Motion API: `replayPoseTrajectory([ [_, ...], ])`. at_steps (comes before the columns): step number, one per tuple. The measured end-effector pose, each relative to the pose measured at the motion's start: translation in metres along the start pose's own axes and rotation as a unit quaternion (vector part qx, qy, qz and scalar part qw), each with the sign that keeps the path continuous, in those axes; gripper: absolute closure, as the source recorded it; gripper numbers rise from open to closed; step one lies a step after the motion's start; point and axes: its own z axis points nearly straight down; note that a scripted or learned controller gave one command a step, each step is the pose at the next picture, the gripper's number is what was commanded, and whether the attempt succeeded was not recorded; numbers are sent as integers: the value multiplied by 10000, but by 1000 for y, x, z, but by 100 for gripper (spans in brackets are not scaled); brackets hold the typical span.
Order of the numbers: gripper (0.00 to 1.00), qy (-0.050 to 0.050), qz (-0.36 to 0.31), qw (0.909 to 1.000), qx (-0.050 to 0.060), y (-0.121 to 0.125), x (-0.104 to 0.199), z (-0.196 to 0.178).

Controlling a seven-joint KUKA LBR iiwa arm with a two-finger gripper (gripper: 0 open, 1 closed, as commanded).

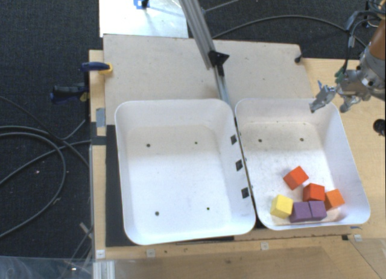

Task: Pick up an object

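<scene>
While I am watching remotely:
Hand (333,99): hovering open and holding nothing over the right bin's (350,151) far corner.
Blocks (306,200): sitting clustered in that bin's near corner, well apart.

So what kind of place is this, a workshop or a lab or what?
Most likely a robotics lab test bench. Two shallow white bins sit side by side on a board, coloured blocks are heaped in the right bin, a clamp grips the board's edge, and cables trail over dark carpet.

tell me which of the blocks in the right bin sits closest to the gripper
The orange-red block, lying apart at the top of the cluster, is closest to the gripper; the others huddle lower, near the right bin's bottom corner.
</scene>
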Motion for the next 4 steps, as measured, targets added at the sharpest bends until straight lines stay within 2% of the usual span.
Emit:
replayPoseTrajectory([
  [1,0,17,13,10000,30,-29,13,152],
  [3,0,19,21,10000,19,-108,50,148],
  [4,100,9,9,10000,-15,-105,49,136],
])
